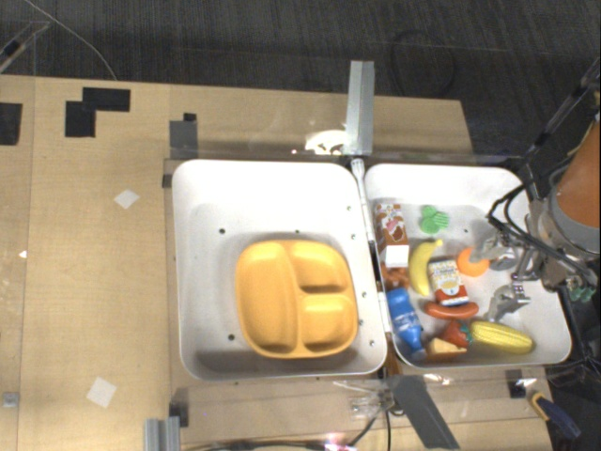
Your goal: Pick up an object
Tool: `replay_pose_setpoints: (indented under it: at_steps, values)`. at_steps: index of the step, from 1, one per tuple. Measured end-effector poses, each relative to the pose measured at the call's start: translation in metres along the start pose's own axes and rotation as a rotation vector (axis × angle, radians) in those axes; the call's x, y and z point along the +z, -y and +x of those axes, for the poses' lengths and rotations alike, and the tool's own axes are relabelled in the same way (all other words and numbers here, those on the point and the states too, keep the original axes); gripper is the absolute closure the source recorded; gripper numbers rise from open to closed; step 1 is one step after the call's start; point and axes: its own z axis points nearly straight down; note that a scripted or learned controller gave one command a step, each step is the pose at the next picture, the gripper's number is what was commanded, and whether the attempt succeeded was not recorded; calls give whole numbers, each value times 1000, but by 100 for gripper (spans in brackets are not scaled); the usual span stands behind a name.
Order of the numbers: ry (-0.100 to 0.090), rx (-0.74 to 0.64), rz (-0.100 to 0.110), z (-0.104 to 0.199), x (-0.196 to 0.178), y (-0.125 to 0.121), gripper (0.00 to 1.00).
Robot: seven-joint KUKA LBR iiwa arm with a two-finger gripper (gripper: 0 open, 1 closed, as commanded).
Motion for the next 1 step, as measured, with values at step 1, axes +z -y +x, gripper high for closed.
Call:
replay_pose_setpoints:
  at_steps: [1]
  values:
    - [6, 106, 0, -44, 126, 21, 0]
